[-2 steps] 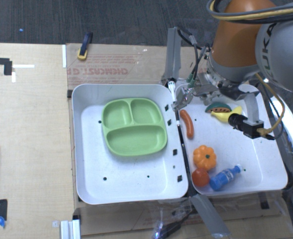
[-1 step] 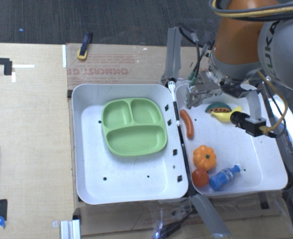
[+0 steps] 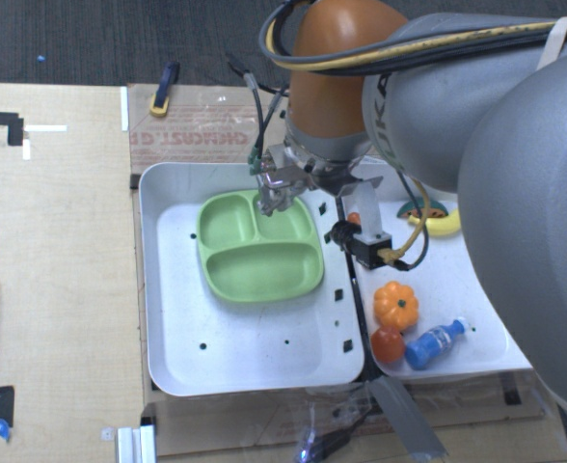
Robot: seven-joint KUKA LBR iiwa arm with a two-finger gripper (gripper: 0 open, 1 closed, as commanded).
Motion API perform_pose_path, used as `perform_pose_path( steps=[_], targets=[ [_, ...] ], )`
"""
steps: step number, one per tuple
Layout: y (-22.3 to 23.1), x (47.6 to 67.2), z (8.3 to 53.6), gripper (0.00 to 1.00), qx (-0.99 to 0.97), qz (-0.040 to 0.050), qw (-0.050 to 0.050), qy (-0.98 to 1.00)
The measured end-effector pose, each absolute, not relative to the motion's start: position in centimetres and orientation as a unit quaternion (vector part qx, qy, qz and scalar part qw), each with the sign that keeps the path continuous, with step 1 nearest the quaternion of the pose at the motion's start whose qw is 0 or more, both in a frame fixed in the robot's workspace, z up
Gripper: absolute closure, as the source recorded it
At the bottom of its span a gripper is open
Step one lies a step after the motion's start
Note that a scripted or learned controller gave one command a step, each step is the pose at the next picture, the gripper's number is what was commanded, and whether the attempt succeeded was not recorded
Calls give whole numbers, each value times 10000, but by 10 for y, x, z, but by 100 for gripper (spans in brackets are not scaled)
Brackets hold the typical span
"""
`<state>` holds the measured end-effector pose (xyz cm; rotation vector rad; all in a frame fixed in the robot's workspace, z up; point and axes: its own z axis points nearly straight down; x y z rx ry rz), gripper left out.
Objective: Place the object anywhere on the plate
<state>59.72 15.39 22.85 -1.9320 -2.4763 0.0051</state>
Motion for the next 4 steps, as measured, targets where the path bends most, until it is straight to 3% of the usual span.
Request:
perform_pose_path(
  steps=[1,2,3,4],
  targets=[
    [97,602,158,100,-5517,15,6,-8340],
    [153,557,263,100,-5332,12,0,-8460],
    [214,564,241,100,-4341,11,-1,-9009],
    [197,571,130,100,-3766,11,5,-9264]
  ],
)
